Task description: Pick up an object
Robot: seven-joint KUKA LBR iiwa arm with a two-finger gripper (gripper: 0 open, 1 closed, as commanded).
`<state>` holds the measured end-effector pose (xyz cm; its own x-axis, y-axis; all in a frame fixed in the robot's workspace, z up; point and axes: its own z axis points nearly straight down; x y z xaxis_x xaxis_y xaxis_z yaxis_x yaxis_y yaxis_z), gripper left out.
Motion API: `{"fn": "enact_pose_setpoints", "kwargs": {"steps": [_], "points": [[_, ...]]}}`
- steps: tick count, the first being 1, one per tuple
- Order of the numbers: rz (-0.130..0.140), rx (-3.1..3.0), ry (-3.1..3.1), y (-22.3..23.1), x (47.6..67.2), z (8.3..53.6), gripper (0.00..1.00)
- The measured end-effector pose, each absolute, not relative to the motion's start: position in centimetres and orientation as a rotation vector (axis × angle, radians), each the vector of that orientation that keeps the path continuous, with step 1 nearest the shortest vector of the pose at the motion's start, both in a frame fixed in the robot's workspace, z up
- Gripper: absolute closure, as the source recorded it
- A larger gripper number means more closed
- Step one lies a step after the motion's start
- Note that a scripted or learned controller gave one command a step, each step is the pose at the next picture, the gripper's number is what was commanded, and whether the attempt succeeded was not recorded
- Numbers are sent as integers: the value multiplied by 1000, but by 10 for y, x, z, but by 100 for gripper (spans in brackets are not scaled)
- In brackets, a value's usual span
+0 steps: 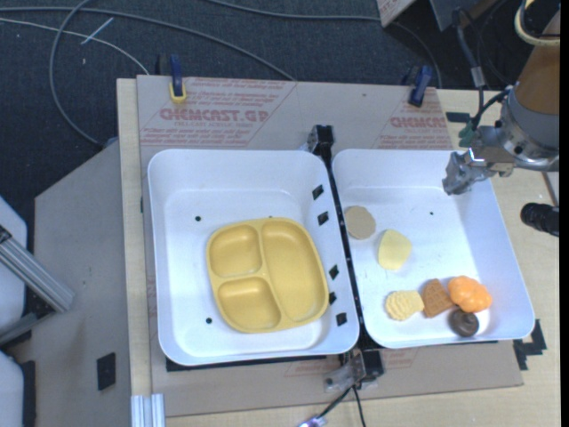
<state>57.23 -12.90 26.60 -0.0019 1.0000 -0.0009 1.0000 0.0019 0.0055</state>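
Candidate objects all sit in the right shallow white bin. A tan round flat disc lies near its left wall, with a pale yellow rounded lump just below-right of it. Along the bin's near edge runs a cluster: a ridged pale yellow biscuit-shaped piece, a brown cracker-like piece touching it, an orange rounded fruit-like piece, and a dark brown ring-shaped piece just below the orange one.

The grey metal gripper sits over the right bin's far right corner, well apart from every object, nothing in it. Jaws: can't tell from this angle whether spread or closed. Arm's orange band is at the right edge above it.

The left shallow white bin holds a yellow three-compartment plastic tray, tilted slightly, roughly centred.

Both bins rest on a brown cardboard sheet on the tabletop, printed in red "CHEMCAST GP", repeated at the far right but partly hidden. Blue clamps pin its far edge. Grey cables loop over the dark floor behind.
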Motion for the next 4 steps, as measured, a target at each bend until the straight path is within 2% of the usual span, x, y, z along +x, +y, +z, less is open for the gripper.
{"fn": "enact_pose_setpoints", "kwargs": {"steps": [1,2,4], "points": [[-2,2220,2228,-76,559,249,100],[-1,2220,2228,-34,552,246,100],[-2,2219,2229,84,539,239,100]]}}
